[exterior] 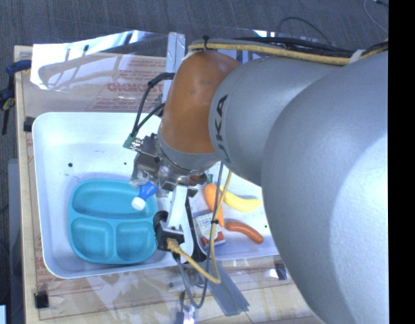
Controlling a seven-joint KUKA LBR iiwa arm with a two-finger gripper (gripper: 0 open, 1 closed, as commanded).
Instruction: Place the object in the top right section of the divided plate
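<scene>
A blue divided plate (99, 211) lies in the left bin (59, 154), with one long section at the back and two smaller ones in front. My gripper (150, 179) hangs under the orange-banded wrist, right over the plate's back right corner. A small blue object with a white end (142, 198) sits directly below the gripper, at the right end of the plate's long back section. The wrist hides the spot where gripper and object meet, so a hold cannot be confirmed.
In the right bin lie a yellow banana (242, 202), an orange carrot (212, 201), a reddish sausage (245, 231) and a printed packet (204, 225). The bins' shared wall (183, 211) runs just right of the plate. The large grey arm covers most of the right side.
</scene>
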